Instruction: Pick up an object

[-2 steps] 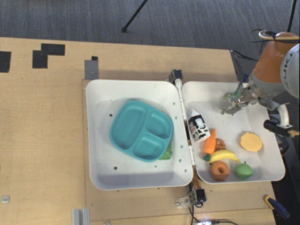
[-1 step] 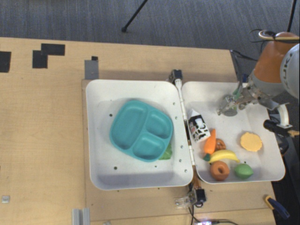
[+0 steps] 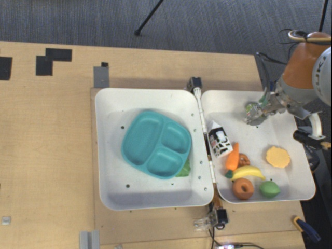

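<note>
Your candidates for picking sit clustered in the right bin (image 3: 290, 196): a black-and-white carton (image 3: 219, 140) lies against the divider, with a carrot (image 3: 233, 157) just below it, a banana (image 3: 248, 173) touching the carrot's lower end, a brown doughnut-like piece (image 3: 243, 189) and a green lime (image 3: 270, 189) near the front wall, and a yellow disc (image 3: 278, 157) lying apart toward the right. None of these is lifted; all rest on the bin floor. The pincer (image 3: 257, 113) sits in the upper part of that same bin, over bare white floor, well apart from the pile and above it in the view, with the carton and the disc the nearest things. You cannot tell from here whether it is released or clenched, and nothing is seen in its grip. You are in the approach step, as I judge it: the next move calls for carrying the pincer toward the front of the bin, over one chosen piece, then descending. The left bin (image 3: 104, 139) holds a teal divided plate (image 3: 157, 144) on the tabletop (image 3: 46, 139).
</note>
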Motion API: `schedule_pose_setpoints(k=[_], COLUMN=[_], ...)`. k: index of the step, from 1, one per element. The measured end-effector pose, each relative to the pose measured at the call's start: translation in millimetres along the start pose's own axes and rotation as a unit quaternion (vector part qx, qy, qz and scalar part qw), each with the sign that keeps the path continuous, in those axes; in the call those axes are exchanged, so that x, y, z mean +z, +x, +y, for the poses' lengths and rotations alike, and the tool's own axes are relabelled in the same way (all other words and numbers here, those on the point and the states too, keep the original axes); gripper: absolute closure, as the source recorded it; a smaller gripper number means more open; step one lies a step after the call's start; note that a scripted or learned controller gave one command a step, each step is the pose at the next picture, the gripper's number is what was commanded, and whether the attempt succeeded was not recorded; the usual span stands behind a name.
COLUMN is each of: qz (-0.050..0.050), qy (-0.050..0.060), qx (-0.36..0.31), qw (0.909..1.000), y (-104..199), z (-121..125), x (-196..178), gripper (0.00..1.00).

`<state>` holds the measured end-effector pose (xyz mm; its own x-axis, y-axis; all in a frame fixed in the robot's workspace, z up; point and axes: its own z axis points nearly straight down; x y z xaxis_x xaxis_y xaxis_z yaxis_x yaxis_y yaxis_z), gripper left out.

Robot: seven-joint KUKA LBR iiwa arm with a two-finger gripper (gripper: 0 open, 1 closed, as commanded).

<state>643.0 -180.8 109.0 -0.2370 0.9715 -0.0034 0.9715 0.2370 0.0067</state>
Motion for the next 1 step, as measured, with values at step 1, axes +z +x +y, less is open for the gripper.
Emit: schedule_pose_setpoints(k=[1], qz=[0.0], qy=[-0.002], qx=[-0.055], qw=[0.9985], y=[53.0], z=[42.6], x=[-117.5], gripper=[1.0])
